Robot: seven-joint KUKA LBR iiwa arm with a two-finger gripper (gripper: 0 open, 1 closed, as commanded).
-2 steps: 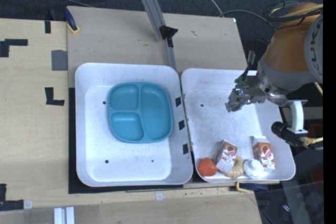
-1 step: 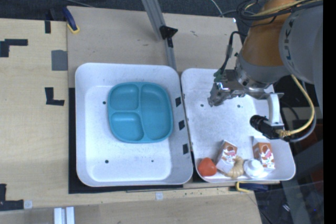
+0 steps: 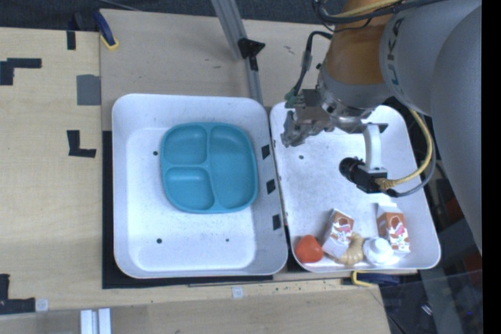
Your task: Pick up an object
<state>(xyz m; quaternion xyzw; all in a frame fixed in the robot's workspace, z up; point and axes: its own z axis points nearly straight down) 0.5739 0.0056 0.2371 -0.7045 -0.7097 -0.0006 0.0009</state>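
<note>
Wooden bench (image 3: 47,168), two white bins; gripper (image 3: 291,133) low over right bin (image 3: 313,176), finger state unclear, perhaps nothing held.

Wooden desk (image 3: 47,168): two white bins side by side, left bin (image 3: 129,192), right bin (image 3: 313,184), toward right edge.

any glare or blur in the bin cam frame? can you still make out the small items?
Camera view: soft overall, no motion streaks; right bin floor is bright, near washed out at its far end; gripper reads dark against it; small items such as the orange ball and the carton are distinguishable but labels are illegible; teal tray evenly lit.
</note>
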